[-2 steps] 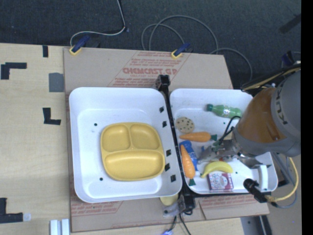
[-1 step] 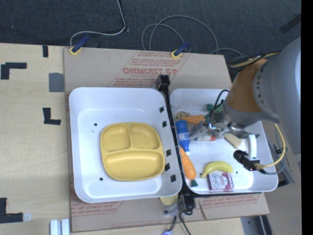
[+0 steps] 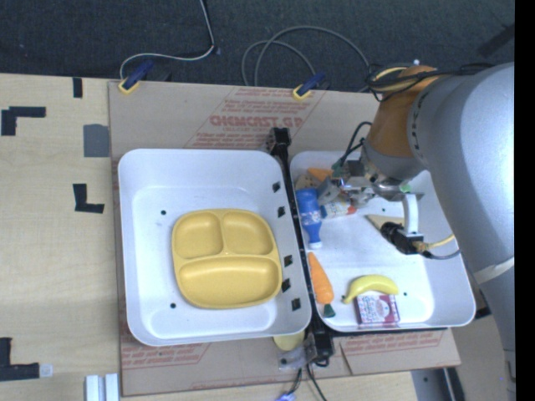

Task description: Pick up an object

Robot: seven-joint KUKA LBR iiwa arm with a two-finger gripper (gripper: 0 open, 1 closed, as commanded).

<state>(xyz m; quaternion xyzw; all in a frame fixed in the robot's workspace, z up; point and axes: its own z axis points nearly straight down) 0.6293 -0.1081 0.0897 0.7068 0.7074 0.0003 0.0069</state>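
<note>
Gripper: the gripper (image 3: 344, 192) sits low in the upper left part of the right bin (image 3: 435, 299); whether it is apart, together or clamped on anything cannot be told.
Arm: grey, with an orange band above the wrist, it fills the right side of the frame and reaches down toward the bin's upper left.
Blue bottle: the blue bottle (image 3: 309, 211) lies just left of the gripper, along the bin's left wall, close to or touching it; contact cannot be told.
Carrot: the carrot (image 3: 320, 277) lies below the bottle, near the same wall.
Banana: the banana (image 3: 371, 286) lies in the lower middle of the bin, right of the carrot.
Red packet: the red packet (image 3: 377, 310) rests just below the banana.
Left bin: the left bin (image 3: 142, 182) holds a yellow divided plate (image 3: 226, 256) at its centre.
Desk: the desk (image 3: 50, 249) carries both bins on a cardboard sheet (image 3: 242, 119).
</note>
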